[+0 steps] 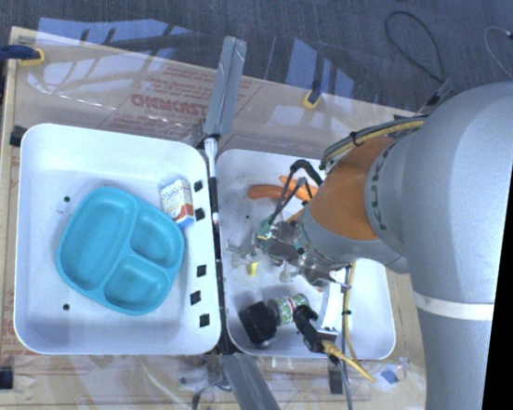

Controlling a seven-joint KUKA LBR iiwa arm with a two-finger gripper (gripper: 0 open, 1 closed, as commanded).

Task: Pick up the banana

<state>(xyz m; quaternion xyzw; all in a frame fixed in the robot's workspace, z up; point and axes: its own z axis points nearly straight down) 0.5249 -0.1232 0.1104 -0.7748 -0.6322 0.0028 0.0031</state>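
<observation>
In the right bin [376,304] my gripper [266,245] is down low near the left wall, with the grey arm and its orange band reaching in from the right. A small yellow patch [251,266] shows just below the gripper; it may be part of the banana, but the rest is hidden under the wrist. I cannot tell whether anything is held.
An orange, carrot-like thing [266,191] lies at the back of the right bin. The left bin [39,218] holds a blue compartment plate [121,250] and a small printed carton [176,200] near the divider [212,240] between the bins.
</observation>
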